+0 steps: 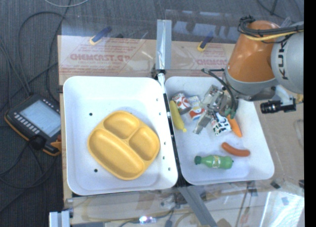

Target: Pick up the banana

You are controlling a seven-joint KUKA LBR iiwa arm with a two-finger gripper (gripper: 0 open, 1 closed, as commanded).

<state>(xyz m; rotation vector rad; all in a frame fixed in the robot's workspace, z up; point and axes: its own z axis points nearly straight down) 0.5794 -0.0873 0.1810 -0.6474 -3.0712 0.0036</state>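
The gripper (pixel 205 117) is seen low over the right bin (pixel 259 164), near its middle, reached in from the right below the orange band (pixel 252 53) of the arm. Whether it is open or closed cannot be told; nothing is seen held in it. Beneath and beside it, small cartons (pixel 185 103) are scattered, and a black-and-white carton (pixel 221 125) lies just to its right. A carrot (pixel 235 127) is set against that carton's right side.

The banana (pixel 177 116) is found to the left of the gripper, apart from it, lying lengthwise along the right bin's left wall.

Nearer the front of the same bin, a sausage (pixel 235 149) and a green bottle (pixel 213 161) are laid on their sides.

In the left bin (pixel 79 97), a yellow divided tray (pixel 124 144) is placed.

Off the counter (pixel 113 58) to the left, a handheld pendant (pixel 34 120) rests on the floor.
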